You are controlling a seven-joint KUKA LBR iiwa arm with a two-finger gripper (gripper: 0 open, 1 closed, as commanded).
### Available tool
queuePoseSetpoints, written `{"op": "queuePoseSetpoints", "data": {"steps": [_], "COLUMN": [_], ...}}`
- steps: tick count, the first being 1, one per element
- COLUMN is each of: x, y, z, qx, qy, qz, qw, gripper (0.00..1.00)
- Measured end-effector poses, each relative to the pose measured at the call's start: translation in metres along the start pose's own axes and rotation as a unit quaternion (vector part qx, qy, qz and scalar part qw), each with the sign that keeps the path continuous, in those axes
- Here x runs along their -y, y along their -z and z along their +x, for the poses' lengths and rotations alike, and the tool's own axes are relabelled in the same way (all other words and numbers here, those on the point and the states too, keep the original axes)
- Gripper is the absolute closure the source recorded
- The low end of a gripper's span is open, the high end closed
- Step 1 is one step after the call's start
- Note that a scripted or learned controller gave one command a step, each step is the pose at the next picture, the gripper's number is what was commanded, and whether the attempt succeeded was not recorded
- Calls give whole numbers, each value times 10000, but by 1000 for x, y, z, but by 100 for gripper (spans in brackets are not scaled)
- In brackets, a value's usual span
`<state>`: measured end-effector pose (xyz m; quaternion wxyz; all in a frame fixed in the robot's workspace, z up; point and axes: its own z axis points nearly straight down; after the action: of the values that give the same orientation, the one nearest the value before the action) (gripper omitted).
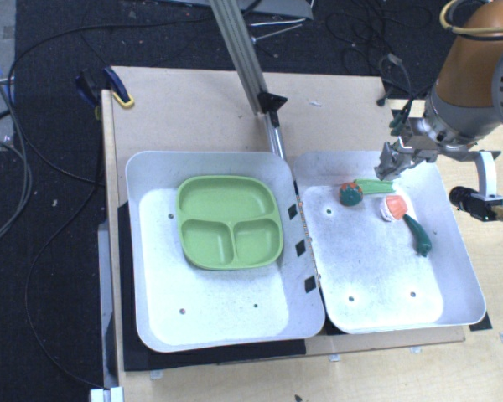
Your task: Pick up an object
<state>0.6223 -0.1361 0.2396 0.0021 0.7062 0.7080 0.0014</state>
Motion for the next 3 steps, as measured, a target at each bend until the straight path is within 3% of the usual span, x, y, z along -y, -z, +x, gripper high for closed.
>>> {"op": "queuePoseSetpoints", "data": {"steps": [3], "x": [34], "y": [-10], "z": [147], "qx": [-15], "qy": [26], "qz": [30], "qw": [10000], "gripper": [100]}}
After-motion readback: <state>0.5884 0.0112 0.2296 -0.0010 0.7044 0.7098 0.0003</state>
